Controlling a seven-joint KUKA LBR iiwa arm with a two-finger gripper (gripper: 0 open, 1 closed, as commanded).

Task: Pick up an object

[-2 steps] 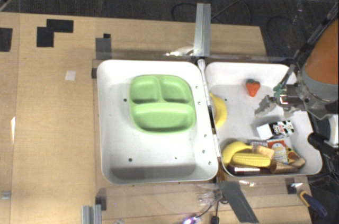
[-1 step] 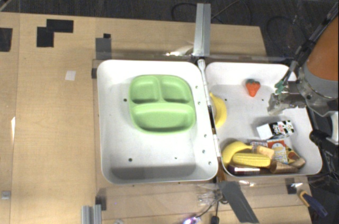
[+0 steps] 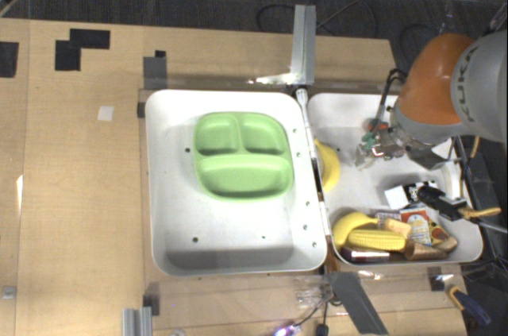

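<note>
Hand (image 3: 375, 147) over rt bin (image 3: 343, 117); yellow item (image 3: 328, 166) beside.

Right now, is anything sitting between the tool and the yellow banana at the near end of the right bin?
Nothing visible. The tool hangs over bare floor of the right white bin, and that bare floor runs on to the yellow banana. A yellow rounded object lies off to the side, against the bin's left wall.

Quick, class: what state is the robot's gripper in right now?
Gripper: cannot be told from this view; it is above the right bin.
</note>
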